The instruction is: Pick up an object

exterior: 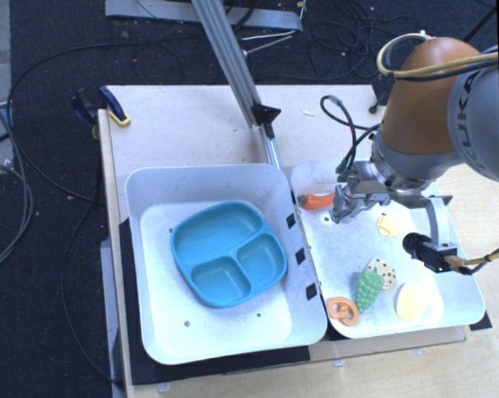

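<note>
So my hand (pixel 342 211) is down in the right bin (pixel 465 304), hanging over its upper-left part, and honestly I can't tell from this angle whether it's apart or together, since the wrist blocks most of it. Just at 9 o'clock from my hand there's an orange carrot-looking piece (pixel 318 200), lying flat near the bin's left wall, very close to me but I can't say it's touching. Off at 3 o'clock sits a small pale yellow bit (pixel 387 226). Further down toward 5 o'clock there's a green bumpy corn-like toy (pixel 368 289) with a spotted cookie (pixel 384 272) right against it, a pale yellow lemon-shaped thing (pixel 411 302) beside those, and an orange pretzel (pixel 343 310) at the bin's lower-left corner. The left bin (pixel 156 322) holds a blue divided plate (pixel 228 253), three compartments, sitting about in the middle. Both bins rest on the desk (pixel 180 123).
</note>
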`<state>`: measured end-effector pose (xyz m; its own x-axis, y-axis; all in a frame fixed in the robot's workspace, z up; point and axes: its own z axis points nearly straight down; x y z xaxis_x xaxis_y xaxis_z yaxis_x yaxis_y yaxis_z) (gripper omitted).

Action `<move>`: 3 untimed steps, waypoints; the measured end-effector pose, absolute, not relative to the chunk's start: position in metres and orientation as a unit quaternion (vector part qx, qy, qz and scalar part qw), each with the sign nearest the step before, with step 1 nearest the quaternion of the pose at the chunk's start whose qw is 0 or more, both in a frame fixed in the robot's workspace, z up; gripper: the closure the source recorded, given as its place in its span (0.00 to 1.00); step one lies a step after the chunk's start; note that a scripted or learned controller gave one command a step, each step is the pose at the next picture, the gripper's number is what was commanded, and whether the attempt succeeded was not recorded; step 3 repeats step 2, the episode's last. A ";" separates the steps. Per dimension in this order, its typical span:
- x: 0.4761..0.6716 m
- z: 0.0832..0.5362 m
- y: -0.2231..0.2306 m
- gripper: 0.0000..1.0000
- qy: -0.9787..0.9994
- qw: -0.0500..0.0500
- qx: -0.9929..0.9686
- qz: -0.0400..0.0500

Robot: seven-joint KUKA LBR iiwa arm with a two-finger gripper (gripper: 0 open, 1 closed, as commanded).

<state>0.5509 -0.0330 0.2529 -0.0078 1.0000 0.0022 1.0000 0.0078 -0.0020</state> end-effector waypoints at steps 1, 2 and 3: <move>0.557 0.254 0.012 1.00 -0.710 0.000 -0.704 -0.001; 0.568 0.252 0.070 1.00 -0.710 0.000 -0.704 -0.001; 0.568 0.252 0.070 1.00 -0.710 0.000 -0.704 -0.001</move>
